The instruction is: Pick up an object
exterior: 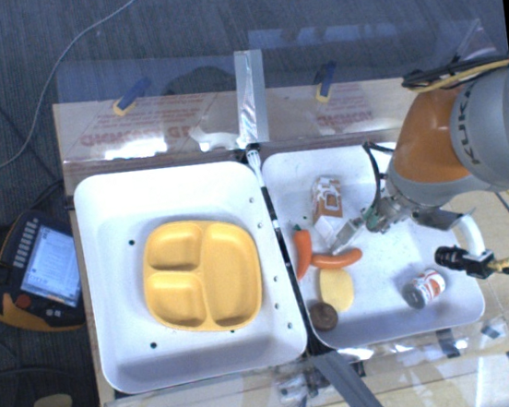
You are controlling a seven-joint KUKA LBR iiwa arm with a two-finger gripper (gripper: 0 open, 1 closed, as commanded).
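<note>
The right bin [455, 311] holds several small items. An orange carrot [302, 249] lies by its left wall, and a reddish sausage [338, 258] lies across beside it. Below them sit a pale yellow piece [337, 290] and a brown round piece [323, 314]. A brown-and-white packet [327, 199] lies toward the back. A small can [426, 288] lies on its side at the front right. My gripper [358, 225] hangs low over the middle of this bin, just right of the packet's lower end and above the sausage. I see nothing held in it.
The left bin [126, 354] carries a yellow divided plate [201, 274]. The grey arm with its orange band [428, 142] reaches in over the right bin's right side. A black cable fitting [457, 260] hangs near the can.
</note>
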